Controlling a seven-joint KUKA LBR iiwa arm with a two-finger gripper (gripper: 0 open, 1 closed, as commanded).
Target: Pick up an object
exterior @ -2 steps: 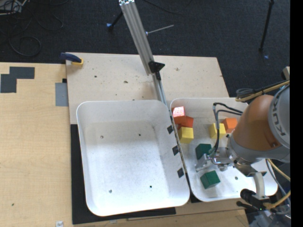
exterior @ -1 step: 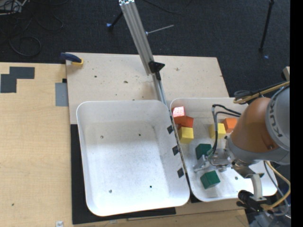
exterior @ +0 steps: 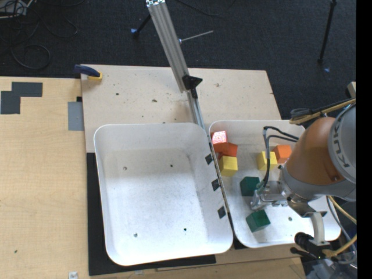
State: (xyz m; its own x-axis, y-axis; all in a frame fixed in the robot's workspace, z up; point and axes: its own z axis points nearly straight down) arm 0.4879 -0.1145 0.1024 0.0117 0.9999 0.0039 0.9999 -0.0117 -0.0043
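The gripper (exterior: pixel 263 200) hangs low in the right bin (exterior: pixel 279 237), between two dark green blocks: one (exterior: pixel 250 185) just behind it, the other (exterior: pixel 257 220) just in front, near the bin's front rim. Whether it grips anything cannot be told. Orange (exterior: pixel 225 149) and yellow (exterior: pixel 229 164) blocks crowd the bin's left wall; more sit behind the arm. Beyond that wall lies the left bin (exterior: pixel 157 225), on a speckled wooden bench (exterior: pixel 133 95).

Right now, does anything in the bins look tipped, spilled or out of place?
Nothing stands out. The blocks all sit inside the right bin; the lower green block lies a little askew, below the gripper.
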